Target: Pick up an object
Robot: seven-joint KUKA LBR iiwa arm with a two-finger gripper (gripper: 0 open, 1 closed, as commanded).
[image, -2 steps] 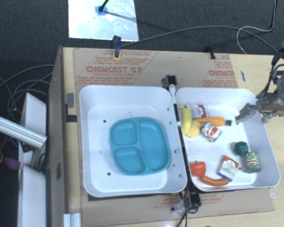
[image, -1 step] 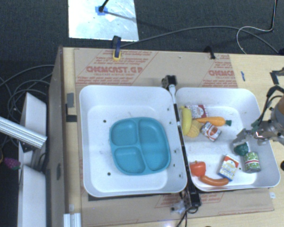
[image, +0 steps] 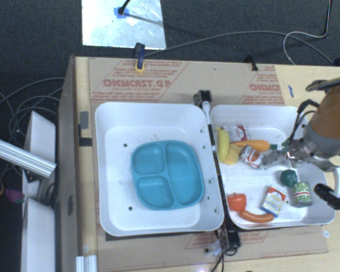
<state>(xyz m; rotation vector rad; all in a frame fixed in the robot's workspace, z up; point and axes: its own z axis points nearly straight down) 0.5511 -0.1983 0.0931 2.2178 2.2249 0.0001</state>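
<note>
Lying in left bin (image: 110,123): blue divided plate (image: 167,173).
Right bin (image: 320,217): corn cob (image: 225,148), carrot (image: 255,145), red-white packet (image: 252,157), tomato (image: 236,200), sausage (image: 256,215), small carton (image: 274,200), green ball (image: 289,177), can (image: 301,194).
Gripper (image: 275,154): above the bin, just right of the packet; whether it is wide or closed cannot be told.

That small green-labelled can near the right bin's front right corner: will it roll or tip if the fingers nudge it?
The can looks round-sided and seems to lie tilted, so a sideways nudge would likely roll it. It appears rigid and smooth, so the fingers may slip off. The green ball close beside it would probably roll away too.
</note>
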